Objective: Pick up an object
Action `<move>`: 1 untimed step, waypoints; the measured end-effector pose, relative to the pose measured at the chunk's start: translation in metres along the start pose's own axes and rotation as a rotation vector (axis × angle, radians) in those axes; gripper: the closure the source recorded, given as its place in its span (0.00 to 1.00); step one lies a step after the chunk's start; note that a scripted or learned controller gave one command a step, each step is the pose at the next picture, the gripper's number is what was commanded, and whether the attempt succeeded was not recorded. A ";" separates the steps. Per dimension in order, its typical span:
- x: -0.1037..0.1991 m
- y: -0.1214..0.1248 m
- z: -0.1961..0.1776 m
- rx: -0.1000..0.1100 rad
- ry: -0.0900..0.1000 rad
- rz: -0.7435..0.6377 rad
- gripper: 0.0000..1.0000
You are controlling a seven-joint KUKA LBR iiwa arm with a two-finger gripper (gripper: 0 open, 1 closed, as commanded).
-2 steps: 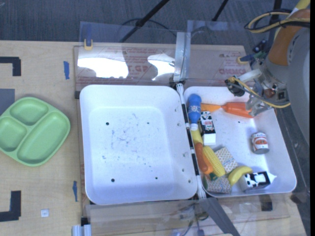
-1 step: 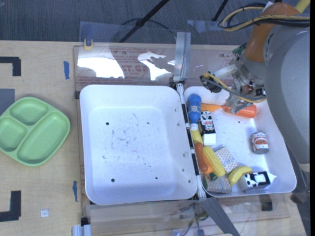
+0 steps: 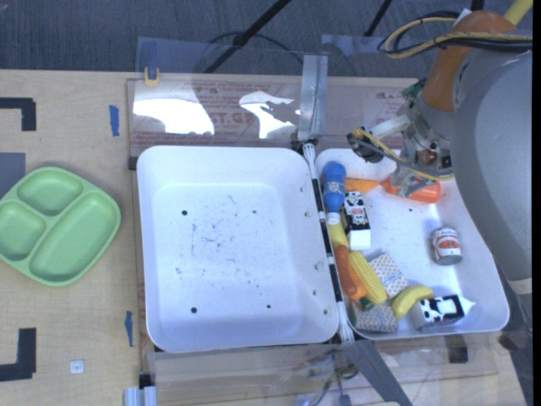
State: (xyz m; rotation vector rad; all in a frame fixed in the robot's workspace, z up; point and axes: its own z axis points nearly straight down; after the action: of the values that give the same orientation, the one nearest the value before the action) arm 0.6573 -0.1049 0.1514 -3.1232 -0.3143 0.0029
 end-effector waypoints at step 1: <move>-0.091 0.003 0.000 0.000 -0.002 0.002 1.00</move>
State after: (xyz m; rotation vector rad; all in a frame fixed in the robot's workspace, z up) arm 0.5686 -0.1255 0.1514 -3.1234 -0.3119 0.0060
